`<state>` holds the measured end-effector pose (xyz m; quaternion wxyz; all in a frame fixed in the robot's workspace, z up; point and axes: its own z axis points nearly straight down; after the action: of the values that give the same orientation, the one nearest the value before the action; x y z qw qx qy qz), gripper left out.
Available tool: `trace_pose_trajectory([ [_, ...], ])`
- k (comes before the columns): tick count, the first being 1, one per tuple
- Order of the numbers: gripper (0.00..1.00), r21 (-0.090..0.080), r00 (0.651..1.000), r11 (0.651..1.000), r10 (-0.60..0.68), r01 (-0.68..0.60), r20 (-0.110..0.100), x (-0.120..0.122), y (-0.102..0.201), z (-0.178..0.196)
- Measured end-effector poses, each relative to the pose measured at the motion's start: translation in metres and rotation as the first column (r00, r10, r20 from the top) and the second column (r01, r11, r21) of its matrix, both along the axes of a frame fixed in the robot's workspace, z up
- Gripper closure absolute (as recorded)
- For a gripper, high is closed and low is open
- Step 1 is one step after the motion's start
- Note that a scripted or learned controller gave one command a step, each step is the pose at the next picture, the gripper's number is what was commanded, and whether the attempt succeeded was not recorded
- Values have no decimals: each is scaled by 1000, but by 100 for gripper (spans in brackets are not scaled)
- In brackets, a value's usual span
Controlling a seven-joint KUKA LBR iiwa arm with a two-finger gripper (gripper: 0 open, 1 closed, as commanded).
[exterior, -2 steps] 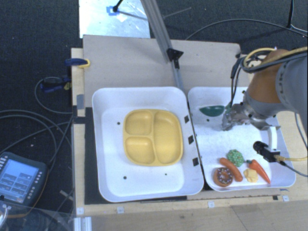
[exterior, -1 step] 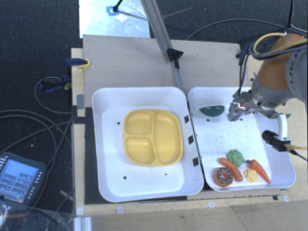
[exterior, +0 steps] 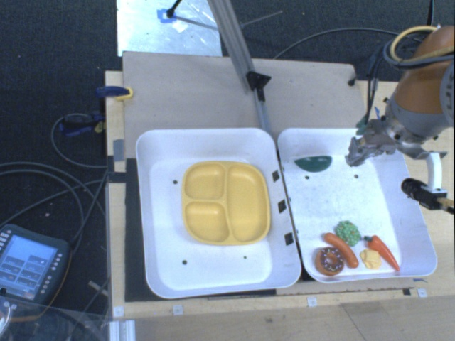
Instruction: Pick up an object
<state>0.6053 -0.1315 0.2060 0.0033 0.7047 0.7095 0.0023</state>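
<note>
Gripper (exterior: 357,155) hangs over the right bin's (exterior: 419,222) far end, grip unreadable, just beside the dark green bowl (exterior: 313,163), whose low curved rim could slide away if clipped.

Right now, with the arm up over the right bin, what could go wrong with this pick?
1. The food toys, broccoli, sausage, donut and carrot, crowd one corner, so a grasp may catch two or knock neighbours.
2. The green bowl lies against the bin wall, leaving the gripper little room.

tool (exterior: 357,153) over right bin (exterior: 419,212) | near green bowl (exterior: 313,163)
</note>
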Motion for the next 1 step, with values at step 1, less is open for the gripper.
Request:
trace_pose_trajectory([
  [1, 100, 4, 1000, 1000, 6, -6, -5, 2, 64, 7],
])
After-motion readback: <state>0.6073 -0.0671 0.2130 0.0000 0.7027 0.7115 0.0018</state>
